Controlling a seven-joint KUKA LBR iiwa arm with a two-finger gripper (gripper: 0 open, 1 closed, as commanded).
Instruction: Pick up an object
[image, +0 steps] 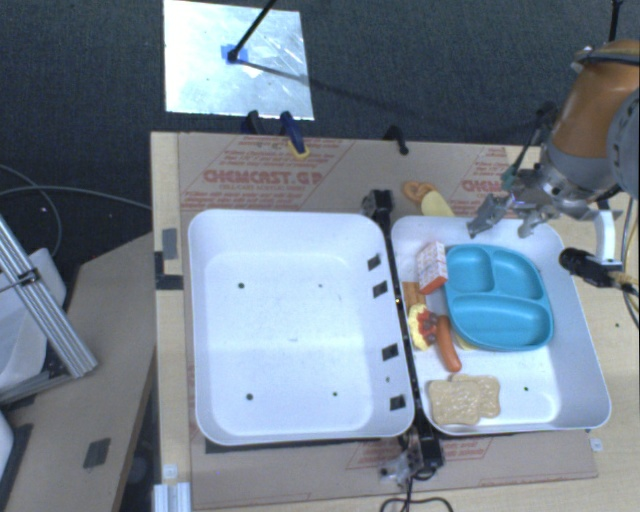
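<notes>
Your counter (170, 330) carries two white bins; the right bin (580, 395) holds the blue tray (500, 300), toast (463, 398) and sausage (447, 348). Your tool (510, 212) hovers released above its far edge, grasping nothing, likely poised to descend.

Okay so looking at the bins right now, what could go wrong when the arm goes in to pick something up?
1. The small items, a red sausage-shaped toy, a red-and-white carton and a tan toast-shaped piece, crowd the blue divided plastic plate, so the hand might nudge neighbours or grab two.
2. They lie close to the right white bin's left wall, which could block a finger.
3. The plate looks wide and flat, likely hard to pinch.
</notes>
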